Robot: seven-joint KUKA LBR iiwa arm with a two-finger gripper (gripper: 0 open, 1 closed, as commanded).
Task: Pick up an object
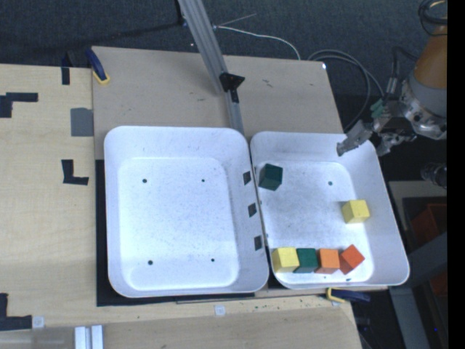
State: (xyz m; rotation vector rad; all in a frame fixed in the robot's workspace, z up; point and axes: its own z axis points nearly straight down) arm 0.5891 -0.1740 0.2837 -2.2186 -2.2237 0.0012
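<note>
Overhead slanted view of the bench point(43, 158), which carried two shallow white bins side by side. The left bin point(123, 217) showed only its speckled floor. The right bin point(385, 217) held six blocks: a dark green block point(270, 177) lay alone near the bin's upper left, close to the shared wall; a yellow block point(356, 211) sat by itself toward the right side; and along the near wall a row of four stood touching or nearly touching, in order from left a second yellow block point(285, 259), a green block point(306, 259), an orange block point(329, 259) and a red block point(352, 258), the last turned at an angle to its neighbours. The arm point(434, 71), grey with its orange band, entered from the right, and the gripper point(354, 139) hung at the upper right corner of the right bin, well apart from every block. Whether the fingers were apart or together could not be told at this resolution; nothing was seen between them. A grey pole point(207, 38) ran diagonally across the top of the view, ending near the junction of the two bins. Cables point(349, 60) looped behind the bench at upper right
</note>
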